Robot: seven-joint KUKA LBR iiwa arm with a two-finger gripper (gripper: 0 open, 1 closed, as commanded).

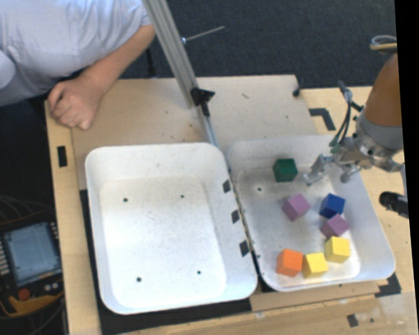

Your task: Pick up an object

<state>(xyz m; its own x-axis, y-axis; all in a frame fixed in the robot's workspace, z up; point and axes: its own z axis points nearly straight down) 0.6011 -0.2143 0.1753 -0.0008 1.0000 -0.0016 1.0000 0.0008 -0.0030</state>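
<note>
Several small cubes lie in the right bin (377, 259): a green cube (285, 169), a purple cube (295, 206), a blue cube (332, 205), a second purple cube (335, 225), two yellow cubes (337, 249) (316, 264) and an orange cube (290, 262). My gripper (331, 172) hangs over the bin's upper right part, just above the blue cube and to the right of the green one. Its fingers (314, 173) are spread open with nothing between them.
The left bin (98, 207) sits beside the right one. A slanted metal pole (180, 58) rises from behind the bins. A person's arm and fist (76, 101) rest on the bench at the far left. A tablet (29, 251) lies off the bench's left side.
</note>
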